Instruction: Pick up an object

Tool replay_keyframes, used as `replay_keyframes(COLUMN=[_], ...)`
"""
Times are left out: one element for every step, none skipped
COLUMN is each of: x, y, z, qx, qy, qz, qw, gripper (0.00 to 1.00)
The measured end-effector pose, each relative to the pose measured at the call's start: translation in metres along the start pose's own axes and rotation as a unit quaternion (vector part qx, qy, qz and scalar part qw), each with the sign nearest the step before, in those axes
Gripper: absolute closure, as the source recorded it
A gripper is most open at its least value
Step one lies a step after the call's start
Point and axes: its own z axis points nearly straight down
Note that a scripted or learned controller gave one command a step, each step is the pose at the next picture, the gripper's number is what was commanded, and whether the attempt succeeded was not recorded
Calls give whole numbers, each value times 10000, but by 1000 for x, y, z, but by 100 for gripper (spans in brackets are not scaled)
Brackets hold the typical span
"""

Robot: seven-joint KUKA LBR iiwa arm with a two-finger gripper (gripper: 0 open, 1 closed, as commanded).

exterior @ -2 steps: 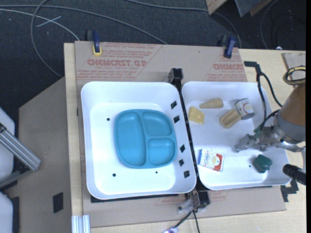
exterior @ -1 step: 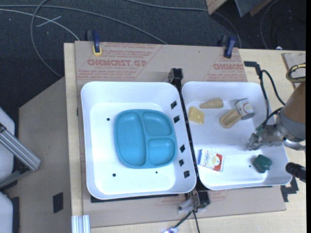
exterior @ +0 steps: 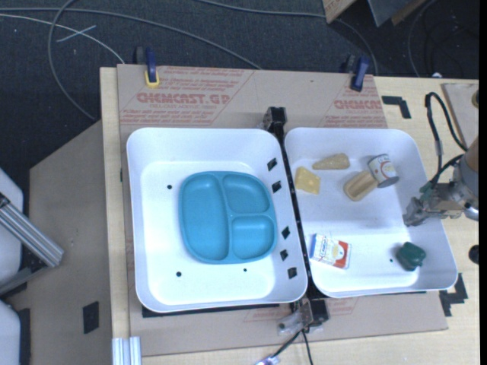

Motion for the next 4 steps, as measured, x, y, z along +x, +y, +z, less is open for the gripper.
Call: replay_keyframes(x=[3,13,61,106], y=[5,8,29,53], z=[-63,-120,-124,-125], qx=[-9,-14,2,5], qy=[-3,-4,10,5], qz=[-8,-12,-32,-18], qw=[10000,10000,10000,10000], gripper=[100,100,100,100])
